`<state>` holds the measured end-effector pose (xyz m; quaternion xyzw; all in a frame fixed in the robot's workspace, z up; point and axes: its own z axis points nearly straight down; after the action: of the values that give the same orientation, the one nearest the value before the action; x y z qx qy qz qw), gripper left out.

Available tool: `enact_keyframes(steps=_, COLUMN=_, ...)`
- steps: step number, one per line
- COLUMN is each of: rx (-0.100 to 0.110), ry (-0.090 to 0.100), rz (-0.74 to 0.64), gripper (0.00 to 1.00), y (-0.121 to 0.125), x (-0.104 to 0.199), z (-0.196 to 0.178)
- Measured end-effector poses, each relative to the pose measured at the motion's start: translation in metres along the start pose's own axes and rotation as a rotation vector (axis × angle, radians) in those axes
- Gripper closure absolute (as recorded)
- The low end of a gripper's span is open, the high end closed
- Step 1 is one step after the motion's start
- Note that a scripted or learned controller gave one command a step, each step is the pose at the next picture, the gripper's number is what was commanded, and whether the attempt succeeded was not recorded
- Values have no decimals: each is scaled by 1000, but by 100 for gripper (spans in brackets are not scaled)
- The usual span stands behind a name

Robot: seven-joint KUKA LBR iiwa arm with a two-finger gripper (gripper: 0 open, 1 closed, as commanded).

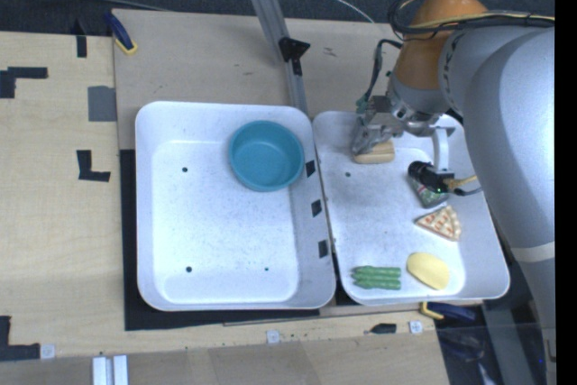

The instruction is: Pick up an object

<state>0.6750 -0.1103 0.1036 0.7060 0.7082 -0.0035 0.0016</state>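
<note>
The tan block (377,155) lay at the far end of the right bin (379,221), my tool (365,140) over it; I could not tell its grip. Nearer lay a pizza slice (439,223), a yellow lump (427,270) and green beans (376,277). The left bin (216,248) held a blue bowl (266,155).

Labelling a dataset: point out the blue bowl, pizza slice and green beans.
blue bowl (266,160), camera view, its inner floor
pizza slice (439,224), camera view, its topping face
green beans (376,277), camera view, bundle's middle

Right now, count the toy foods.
4: bread by the gripper, pizza slice mid-bin, green beans and yellow lump at the near edge; others may be hidden.
</note>
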Motion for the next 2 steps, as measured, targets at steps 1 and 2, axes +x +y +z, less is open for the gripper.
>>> enact_keyframes(steps=1, rx=-5, ry=7, rz=1, gripper=100, y=1, x=6, z=-43)
enact_keyframes(steps=2, rx=-7, ry=7, rz=0, gripper=100, y=3, x=17, z=-96)
